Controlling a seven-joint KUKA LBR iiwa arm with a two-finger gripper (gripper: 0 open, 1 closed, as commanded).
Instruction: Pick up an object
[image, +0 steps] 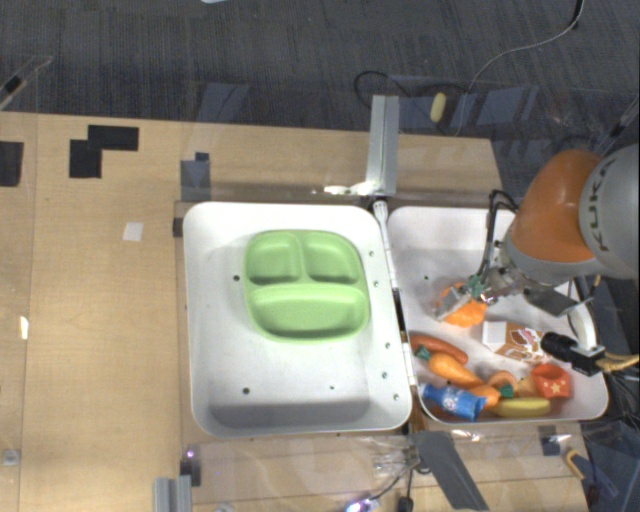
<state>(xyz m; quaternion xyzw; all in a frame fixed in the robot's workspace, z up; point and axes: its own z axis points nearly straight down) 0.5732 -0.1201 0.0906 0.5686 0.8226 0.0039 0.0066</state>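
The right bin (440, 235) holds several toy foods. My gripper (474, 293) reaches down into this bin from the right, below the orange band (555, 215) of the arm. Its tip sits right over the upper edge of an orange wedge (465, 315) in the middle of the bin. Whether the wedge is touched or gripped is too small to tell. Along the bin's front lie a red-orange carrot (440, 348), an orange carrot (455, 370), a blue item (458, 403), a yellow banana (522, 407) and a red tomato (552, 381).
A green divided plate (305, 282) lies in the left bin (215, 330). A white and brown packet (520, 343) and a small white block (493, 333) sit right of the wedge. A black part (562, 348) juts over the right bin's right side.
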